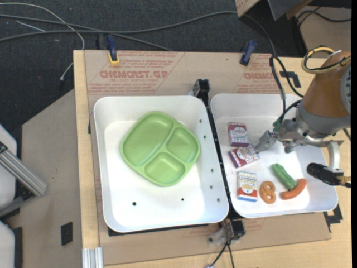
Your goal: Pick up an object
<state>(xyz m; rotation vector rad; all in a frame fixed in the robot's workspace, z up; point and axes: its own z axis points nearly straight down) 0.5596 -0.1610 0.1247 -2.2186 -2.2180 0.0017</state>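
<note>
Gripper [266, 142] sits low over the right bin [254, 101], just right of the small purple packet [244, 157]. Can't tell whether it's spread or closed at this angle — the tip reads as one grey blur — and nothing visibly sits in it.

Candidates, all in the right bin: upper packet [237, 133] near the divider, purple packet just below it, a white-and-red packet [246, 185] lower down, a pretzel [268, 192] beside that, a green piece [284, 175] and an orange-red sausage [294, 189] touching or nearly touching at the lower right. Left bin [106, 149] holds the green divided plate [160, 148], well apart from the arm.

Nearest target is the purple packet. It lies flat and tilted, probably thin, so a top-down pinch risks sliding off. Better to:
- centre over it before descending
- align across its short side
- go right down to the bin floor before closing

The upper packet sits near; keep clear of it to avoid a double grab. The green piece looks chunkier, likely an easier fallback.
</note>
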